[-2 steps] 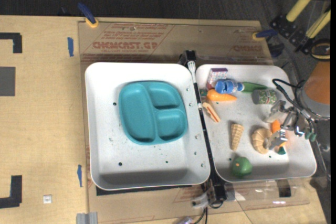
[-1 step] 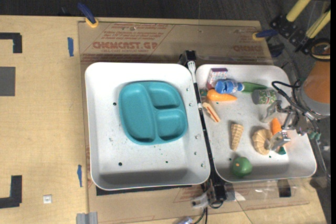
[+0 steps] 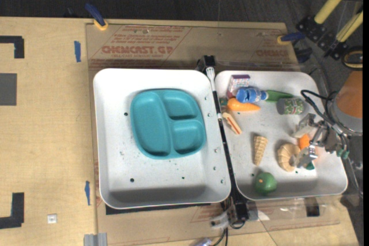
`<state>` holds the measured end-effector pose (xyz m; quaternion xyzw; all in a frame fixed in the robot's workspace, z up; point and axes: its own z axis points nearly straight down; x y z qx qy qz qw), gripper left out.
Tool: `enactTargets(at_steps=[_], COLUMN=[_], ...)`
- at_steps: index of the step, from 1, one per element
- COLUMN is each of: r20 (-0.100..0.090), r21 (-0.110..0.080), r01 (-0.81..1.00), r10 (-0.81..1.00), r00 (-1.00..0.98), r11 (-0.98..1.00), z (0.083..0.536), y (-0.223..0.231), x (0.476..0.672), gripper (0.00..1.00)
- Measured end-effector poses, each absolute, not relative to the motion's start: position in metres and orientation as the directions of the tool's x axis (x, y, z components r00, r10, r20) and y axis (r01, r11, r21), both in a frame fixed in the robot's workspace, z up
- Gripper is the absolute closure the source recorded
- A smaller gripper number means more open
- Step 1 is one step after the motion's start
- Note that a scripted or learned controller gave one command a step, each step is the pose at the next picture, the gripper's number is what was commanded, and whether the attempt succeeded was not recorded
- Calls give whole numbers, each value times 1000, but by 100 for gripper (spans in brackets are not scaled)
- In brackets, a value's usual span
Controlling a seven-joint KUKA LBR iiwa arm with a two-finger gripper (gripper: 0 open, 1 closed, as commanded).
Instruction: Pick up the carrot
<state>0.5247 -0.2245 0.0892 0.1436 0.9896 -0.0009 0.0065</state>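
Your carrot (image 3: 243, 105) lay in the right bin (image 3: 331, 184), up in its far left part, an orange piece on its side just below the blue bottle (image 3: 250, 94) and beside the pink-and-white box (image 3: 237, 84). Your gripper (image 3: 308, 146) was well apart from it, down at the right side of the same bin, reaching in from the right edge with the orange band of the arm (image 3: 350, 102) above it. You could not tell from this view how the tool was set, since its metal parts and cables blurred together over a small orange thing (image 3: 303, 141) and the tan shell-shaped toy (image 3: 286, 156). Between tool and carrot you had the ice-cream cone (image 3: 260, 148) and a peach clip-like piece (image 3: 232, 123), while the green can (image 3: 291, 105) stood nearer the back and a green round fruit (image 3: 265, 182) sat by the near rim. The left bin (image 3: 109, 141) held the teal divided tray (image 3: 168, 122)
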Motion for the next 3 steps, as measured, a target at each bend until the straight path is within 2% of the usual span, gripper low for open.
enactTargets(at_steps=[1, 2, 3], r20=[-14, -15, -29], r21=[-2, -5, -8], r01=[4, -56, -56], r10=[4, -56, -56], r00=[-1000, -998, -998], r11=[1000, 998, 998], z=[89, 90, 103], y=[-223, -199, -199], x=[514, 485, 490], gripper=[0, 0, 100])
